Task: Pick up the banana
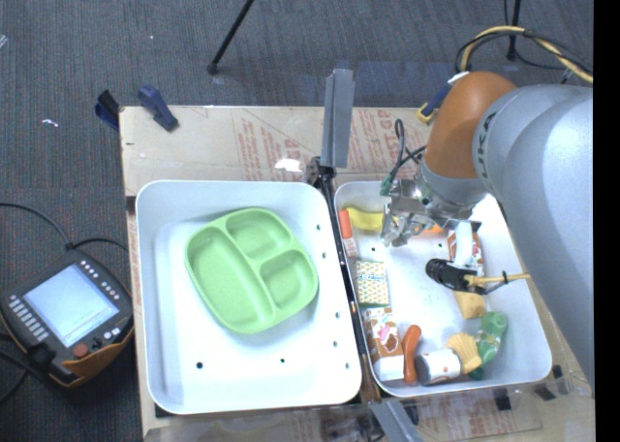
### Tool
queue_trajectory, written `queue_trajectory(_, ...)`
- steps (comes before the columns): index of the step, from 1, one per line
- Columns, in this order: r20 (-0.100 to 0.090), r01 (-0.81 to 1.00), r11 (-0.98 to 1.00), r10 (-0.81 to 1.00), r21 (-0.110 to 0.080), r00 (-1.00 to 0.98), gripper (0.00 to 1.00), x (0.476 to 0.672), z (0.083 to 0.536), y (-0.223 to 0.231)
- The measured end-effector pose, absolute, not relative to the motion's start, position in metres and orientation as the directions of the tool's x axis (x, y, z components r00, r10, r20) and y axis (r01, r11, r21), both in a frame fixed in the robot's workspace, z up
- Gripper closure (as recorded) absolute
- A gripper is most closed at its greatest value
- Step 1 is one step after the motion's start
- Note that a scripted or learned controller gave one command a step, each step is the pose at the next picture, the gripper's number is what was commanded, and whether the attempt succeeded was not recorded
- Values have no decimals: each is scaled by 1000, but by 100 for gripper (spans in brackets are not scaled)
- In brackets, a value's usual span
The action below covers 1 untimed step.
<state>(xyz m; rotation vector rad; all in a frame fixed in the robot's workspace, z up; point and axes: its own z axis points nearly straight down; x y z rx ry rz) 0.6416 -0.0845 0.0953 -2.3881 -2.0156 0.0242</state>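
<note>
In the right bin (518, 329), my pincer (399, 234) hangs just beside the banana (365, 219). Pincer state: cannot tell. Banana not yet lifted; grasp and raise outstanding.

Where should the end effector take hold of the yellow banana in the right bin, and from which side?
Probably across the exposed left half of the curved yellow banana, coming straight down. It lies flat near the right white bin's back left corner, its right end under the end effector; the walls there likely block sideways approaches.
</note>
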Motion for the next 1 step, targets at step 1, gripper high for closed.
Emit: queue_trajectory(1, -2, 986, -167, 986, -23, 167, 0, 641, 95, -84)
